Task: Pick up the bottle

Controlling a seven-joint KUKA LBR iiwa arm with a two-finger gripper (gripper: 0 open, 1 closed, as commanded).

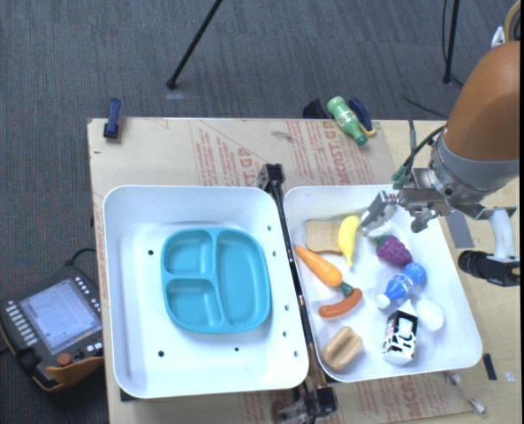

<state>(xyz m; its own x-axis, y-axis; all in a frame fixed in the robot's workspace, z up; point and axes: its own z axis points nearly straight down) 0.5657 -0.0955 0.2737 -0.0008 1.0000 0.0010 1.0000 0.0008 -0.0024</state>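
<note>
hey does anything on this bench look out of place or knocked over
Yes. A green bottle lies on its side on the bench's far edge, outside both bins. In the right bin, a blue bottle also lies tipped among the toy food. Nothing looks spilled or damaged.

Floor: dark grey carpet with a fine ribbed weave, filling the upper frame and the left edge. Bench top is tan board printed with red lettering, occupying centre and lower frame. Two thin black tripod legs: one slanting across upper centre, another near vertical at upper right. A handheld control pendant with grey screen and orange trim lies on the carpet, lower left. Lighting even, no hard shadows.
</note>
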